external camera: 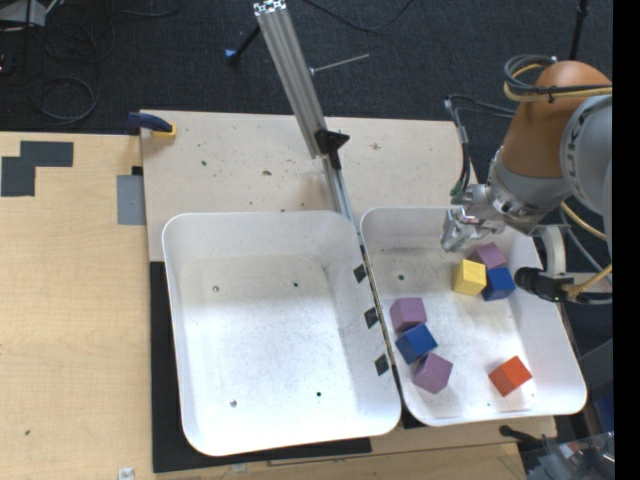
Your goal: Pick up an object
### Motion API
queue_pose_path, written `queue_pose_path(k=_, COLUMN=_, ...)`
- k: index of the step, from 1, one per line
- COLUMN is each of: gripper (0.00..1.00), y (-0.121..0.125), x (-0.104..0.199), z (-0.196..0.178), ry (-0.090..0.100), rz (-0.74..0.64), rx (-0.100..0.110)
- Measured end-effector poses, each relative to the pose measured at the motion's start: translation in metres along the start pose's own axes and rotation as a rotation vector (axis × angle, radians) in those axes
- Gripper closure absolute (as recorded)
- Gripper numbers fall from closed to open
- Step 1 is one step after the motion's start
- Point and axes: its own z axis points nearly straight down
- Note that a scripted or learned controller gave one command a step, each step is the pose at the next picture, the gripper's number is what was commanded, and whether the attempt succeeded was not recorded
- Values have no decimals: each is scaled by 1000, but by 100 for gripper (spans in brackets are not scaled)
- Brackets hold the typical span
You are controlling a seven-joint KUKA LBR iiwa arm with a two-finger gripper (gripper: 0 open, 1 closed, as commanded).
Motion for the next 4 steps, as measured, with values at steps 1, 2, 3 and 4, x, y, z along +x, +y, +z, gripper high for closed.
queue_pose_path(k=1, gripper=100, y=-1, x=3, z=-44, ry=1, rz=-10, rx=0)
queue_pose_path(k=2, gripper=100, y=0, x=2, z=-89, ry=0, rz=-8, rx=-1)
queue_pose_path(k=3, gripper=100, y=-17, x=55, z=-73, ry=3, rz=-10, rx=8)
queue_pose_path(k=4, gripper=100, y=-32, x=105, z=-80, ry=4, rz=-11, rx=6)
